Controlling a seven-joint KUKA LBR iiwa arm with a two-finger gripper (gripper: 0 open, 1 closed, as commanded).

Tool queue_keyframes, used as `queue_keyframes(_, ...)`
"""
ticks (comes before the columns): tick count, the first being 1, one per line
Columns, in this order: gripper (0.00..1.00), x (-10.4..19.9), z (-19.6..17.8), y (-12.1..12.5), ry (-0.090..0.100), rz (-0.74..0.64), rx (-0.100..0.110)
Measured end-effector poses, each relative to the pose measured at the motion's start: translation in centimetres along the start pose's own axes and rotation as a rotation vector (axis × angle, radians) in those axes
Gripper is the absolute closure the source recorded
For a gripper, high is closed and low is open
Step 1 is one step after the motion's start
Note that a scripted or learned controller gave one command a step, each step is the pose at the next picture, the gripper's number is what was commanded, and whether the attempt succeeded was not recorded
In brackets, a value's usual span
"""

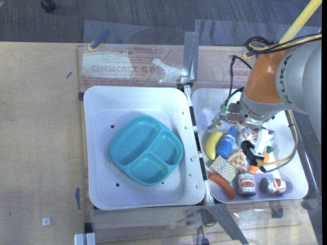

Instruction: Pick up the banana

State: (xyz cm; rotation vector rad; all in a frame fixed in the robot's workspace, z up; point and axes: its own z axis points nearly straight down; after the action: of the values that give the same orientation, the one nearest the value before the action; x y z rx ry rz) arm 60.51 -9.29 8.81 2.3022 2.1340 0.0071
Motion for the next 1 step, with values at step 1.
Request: queue_keyframes(1, 0.00, -0.20, -0.05, -1.98, 0.001, -0.079, -0.002)
